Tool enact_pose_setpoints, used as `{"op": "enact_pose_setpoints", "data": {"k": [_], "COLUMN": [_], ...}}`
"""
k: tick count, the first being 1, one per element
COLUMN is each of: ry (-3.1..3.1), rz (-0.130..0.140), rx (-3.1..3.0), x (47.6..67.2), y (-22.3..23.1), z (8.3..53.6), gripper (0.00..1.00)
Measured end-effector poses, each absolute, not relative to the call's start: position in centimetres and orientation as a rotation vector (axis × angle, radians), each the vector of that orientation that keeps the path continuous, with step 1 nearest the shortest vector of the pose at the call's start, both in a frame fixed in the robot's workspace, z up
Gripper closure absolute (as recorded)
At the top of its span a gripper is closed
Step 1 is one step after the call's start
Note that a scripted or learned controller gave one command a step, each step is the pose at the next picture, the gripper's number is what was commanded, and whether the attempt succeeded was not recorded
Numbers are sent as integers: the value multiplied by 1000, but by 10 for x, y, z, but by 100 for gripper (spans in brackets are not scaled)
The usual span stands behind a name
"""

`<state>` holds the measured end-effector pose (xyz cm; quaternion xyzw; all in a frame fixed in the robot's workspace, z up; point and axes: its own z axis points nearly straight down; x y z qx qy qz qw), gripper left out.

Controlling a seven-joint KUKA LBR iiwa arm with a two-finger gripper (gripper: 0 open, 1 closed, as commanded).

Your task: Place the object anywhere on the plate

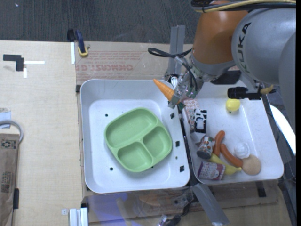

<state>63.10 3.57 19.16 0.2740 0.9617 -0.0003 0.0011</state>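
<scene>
In the right bin (263, 173) lie a lemon (232, 105), a small can (205, 147), two sausages (227, 154), a banana (225, 166), a brown egg (251, 165), a pink tub (210, 170) and a black-and-white carton (197, 118). A brown paper bag (8, 171) sits at the bench's (42, 126) left edge.

Readable text, short list:
- arm (263, 36): "KUKA" in dark letters on the grey housing, only partly in frame, reads roughly "UKA".
- cardboard sheet (115, 60) behind the left bin: red print, upside down, looks like "CHEMICAL GR…"; not fully legible.
- brown paper bag (8, 173) at the left edge: a recycling-type symbol, small print below it too small to read.
- black-and-white carton (199, 120) in the right bin: bold black marks, not decipherable.
</scene>
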Motion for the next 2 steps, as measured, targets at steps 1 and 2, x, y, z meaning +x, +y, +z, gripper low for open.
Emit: {"op": "enact_pose_setpoints", "data": {"k": [1, 2], "ry": [2981, 2980], "rz": [-2, -2], "rx": [994, 996], "x": [574, 574], "y": [110, 109], "z": [175, 175], "gripper": [100, 0]}}
